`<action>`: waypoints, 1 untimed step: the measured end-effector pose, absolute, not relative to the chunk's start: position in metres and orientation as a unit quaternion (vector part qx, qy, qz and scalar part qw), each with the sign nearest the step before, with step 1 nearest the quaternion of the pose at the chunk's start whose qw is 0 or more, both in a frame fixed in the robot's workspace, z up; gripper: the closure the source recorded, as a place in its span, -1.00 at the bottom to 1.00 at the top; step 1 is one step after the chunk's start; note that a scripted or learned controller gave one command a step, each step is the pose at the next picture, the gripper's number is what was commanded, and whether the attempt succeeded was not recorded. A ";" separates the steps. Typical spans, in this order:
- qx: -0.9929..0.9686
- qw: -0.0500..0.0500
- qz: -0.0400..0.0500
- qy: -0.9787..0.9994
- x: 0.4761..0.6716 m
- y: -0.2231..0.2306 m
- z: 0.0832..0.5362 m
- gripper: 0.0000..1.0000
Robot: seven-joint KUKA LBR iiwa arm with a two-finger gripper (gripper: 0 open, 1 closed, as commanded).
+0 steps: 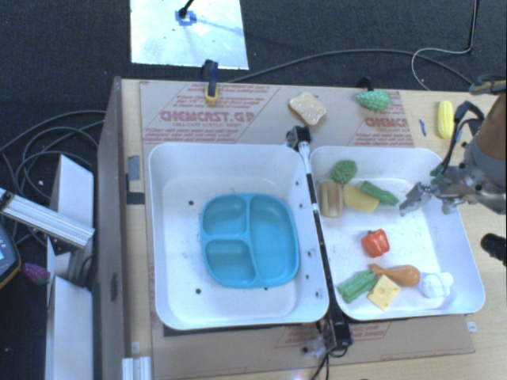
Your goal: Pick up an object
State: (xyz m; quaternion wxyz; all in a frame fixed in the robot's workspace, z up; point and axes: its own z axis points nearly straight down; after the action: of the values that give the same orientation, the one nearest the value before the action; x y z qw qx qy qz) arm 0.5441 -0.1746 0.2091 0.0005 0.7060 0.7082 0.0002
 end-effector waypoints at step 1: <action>0.706 -0.001 0.000 0.708 0.540 -0.150 0.088 -1.00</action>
State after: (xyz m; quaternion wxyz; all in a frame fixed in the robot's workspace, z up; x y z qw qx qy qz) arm 0.5402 -0.1505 0.0876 -0.0005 0.7064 0.7078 -0.0002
